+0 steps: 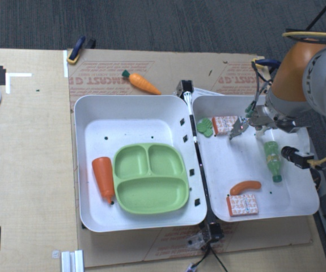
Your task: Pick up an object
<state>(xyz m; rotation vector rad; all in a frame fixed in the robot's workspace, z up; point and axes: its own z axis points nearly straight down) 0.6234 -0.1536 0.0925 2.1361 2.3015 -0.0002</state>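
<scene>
From the overhead camera I saw the arm (307, 75) reach in from the right, its far side cut off by the frame edge and its orange band prominent above the wrist. The gripper (237, 129) hung low over the back of the right bin (299, 205), just beside a small red-and-white carton (225, 124). Its fingers were thin and dark against the white floor, and I could not tell how far apart they stood — nothing was visibly between them.

In that bin lay a green leafy toy (206, 127) touching the carton's left end, a green bottle (272, 160) on its side, an orange sausage-shaped piece (245, 187), and a second red-and-white carton (242, 205) at the front. The print on both cartons was too small to read.

The left bin (89, 118) held a green divided plate (151, 178) and an orange cylinder (103, 177) just beside its left edge.

A toy carrot (142, 83) lay on the cardboard sheet (111, 72) behind the bins — the sheet bore red lettering, upside down, that I could not read.
</scene>
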